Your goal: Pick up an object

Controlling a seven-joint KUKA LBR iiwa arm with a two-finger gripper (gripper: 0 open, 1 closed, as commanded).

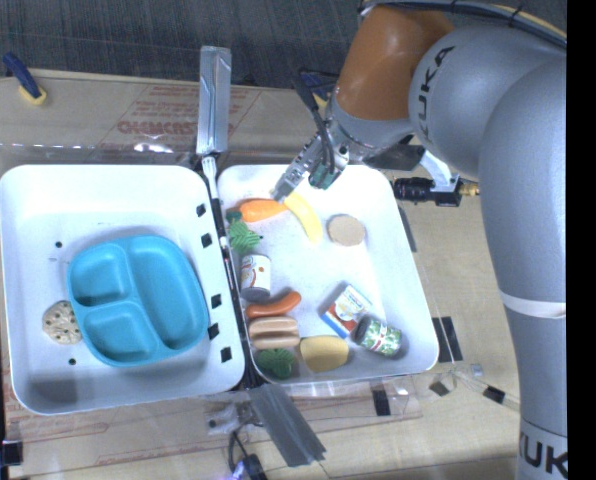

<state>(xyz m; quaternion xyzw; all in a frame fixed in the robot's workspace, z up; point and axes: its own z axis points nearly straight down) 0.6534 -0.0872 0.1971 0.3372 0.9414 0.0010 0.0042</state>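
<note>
The banana (305,215) lies diagonally, upper-left to lower-right, below the end effector (290,182), grip state unclear.

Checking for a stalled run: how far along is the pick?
Done: the arm has reached the right bin, with the claw low at its far edge, by the carrot and banana. In hand: nothing shows between its tips. Left: grasp and lift; both, like the cookie, lie on the bin floor.
</note>
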